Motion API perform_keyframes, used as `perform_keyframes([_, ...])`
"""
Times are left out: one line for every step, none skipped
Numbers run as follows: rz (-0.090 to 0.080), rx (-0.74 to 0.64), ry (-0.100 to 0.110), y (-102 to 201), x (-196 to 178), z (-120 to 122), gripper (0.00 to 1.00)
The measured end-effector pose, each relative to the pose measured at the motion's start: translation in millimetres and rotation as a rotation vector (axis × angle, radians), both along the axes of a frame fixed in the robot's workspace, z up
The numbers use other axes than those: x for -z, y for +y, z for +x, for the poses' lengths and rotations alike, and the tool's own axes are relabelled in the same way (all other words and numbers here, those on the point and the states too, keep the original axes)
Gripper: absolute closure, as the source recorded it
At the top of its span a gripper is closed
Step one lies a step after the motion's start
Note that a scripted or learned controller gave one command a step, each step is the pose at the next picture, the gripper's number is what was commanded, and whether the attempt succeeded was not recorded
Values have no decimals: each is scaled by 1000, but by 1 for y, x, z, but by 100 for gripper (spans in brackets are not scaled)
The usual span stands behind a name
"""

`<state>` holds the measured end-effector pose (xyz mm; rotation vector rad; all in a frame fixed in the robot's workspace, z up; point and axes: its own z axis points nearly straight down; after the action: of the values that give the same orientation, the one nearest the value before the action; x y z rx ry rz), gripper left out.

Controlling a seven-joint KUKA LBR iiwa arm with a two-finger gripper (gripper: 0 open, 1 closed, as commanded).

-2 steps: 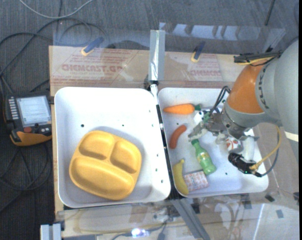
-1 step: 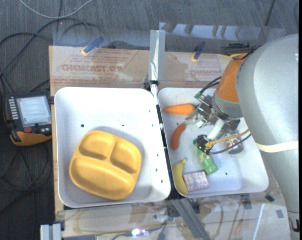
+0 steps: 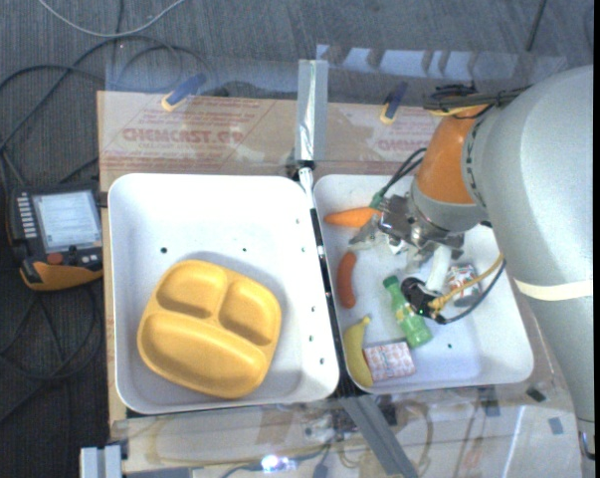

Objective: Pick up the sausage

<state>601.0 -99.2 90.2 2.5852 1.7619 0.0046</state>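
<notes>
Sausage (image 3: pixel 346 278) first, since that's what I'm after: I see it in the right bin (image 3: pixel 479 352), a reddish-brown piece lying lengthwise close to the bin's left wall, apart from the gripper and with nothing resting on it.

From the left of my feed, the left bin (image 3: pixel 180 212) holds a yellow divided tray (image 3: pixel 209 327), sitting toward its near side. Past the strip where the two bins meet comes the right bin. The sausage lies nearest that wall. An orange carrot (image 3: pixel 351 217) lies just beyond its far end, toward the far left corner. On the near side, a banana (image 3: pixel 356 354) curves along the left wall. A pink-and-white packet (image 3: pixel 388 360) lies touching the banana's right side. A green bottle (image 3: pixel 408 314) lies tilted just above the packet, to the right of the sausage.

The gripper (image 3: pixel 424 252) hangs over the middle of the right bin, close by the bottle's upper end and to the right of the carrot. I cannot tell from this angle how far open it is or whether it has hold of anything. The grey arm (image 3: pixel 548 197) fills the right side above it.
</notes>
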Motion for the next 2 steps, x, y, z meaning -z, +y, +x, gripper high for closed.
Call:
perform_keyframes([2,-2,-1,2,-10,1,100])
perform_keyframes([6,120,-12,1,-3,-56,100])
